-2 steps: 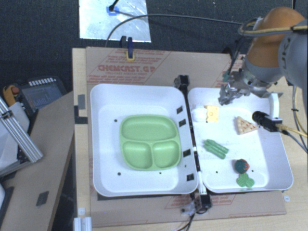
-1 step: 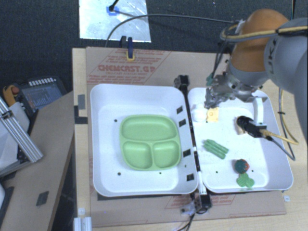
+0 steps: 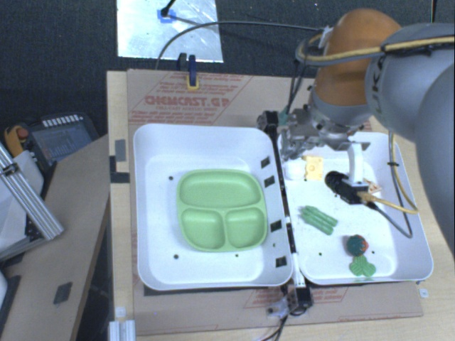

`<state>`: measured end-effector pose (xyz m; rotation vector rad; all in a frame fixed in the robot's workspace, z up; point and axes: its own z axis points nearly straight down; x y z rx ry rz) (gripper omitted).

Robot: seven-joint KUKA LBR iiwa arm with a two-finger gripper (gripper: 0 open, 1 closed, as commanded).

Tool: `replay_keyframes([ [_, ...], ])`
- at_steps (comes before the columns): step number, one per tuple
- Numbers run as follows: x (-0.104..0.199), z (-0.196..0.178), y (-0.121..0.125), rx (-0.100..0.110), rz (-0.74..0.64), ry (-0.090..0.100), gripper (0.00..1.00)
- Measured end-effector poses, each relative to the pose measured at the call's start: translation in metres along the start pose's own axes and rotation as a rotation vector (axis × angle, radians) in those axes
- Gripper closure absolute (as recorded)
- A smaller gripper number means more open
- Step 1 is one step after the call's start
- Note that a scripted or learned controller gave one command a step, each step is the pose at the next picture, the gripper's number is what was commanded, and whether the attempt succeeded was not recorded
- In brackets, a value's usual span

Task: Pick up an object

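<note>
1. The grey arm (image 3: 419, 84) comes in from the right, with its orange band (image 3: 355, 41) above the wrist, and leans over the far part of the right bin (image 3: 416, 258)
2. The gripper (image 3: 290, 148) hangs over the far left corner of that bin, close to the line where the two bins meet; I cannot tell from this angle whether it is open or closed, and I cannot make out anything held in it
3. A small yellow block (image 3: 313, 168) lies on the floor of the right bin just beside the gripper, to its right in the view and a little nearer the camera
4. A green ridged stick (image 3: 318, 219) lies at a slant near the middle of the right bin, nearer the camera than the yellow block and apart from it
5. A small green and red ball (image 3: 357, 244) sits towards the front of the right bin, and a flat green leaf shape (image 3: 362, 266) lies just in front of it by the front wall
6. The left bin (image 3: 146, 190) holds a pale green plate (image 3: 220, 209) with three compartments, lying flat near its middle
7. Both bins rest on a brown cardboard sheet (image 3: 192, 99) with red lettering, and a blue and yellow clamp (image 3: 190, 73) grips its far edge
</note>
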<state>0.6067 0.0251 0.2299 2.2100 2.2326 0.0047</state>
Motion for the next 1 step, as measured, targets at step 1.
replay_keyframes([
  [1, 0.0525, -0.0093, -0.0091, 0.000, 0.000, 0.000, 1.00],
])
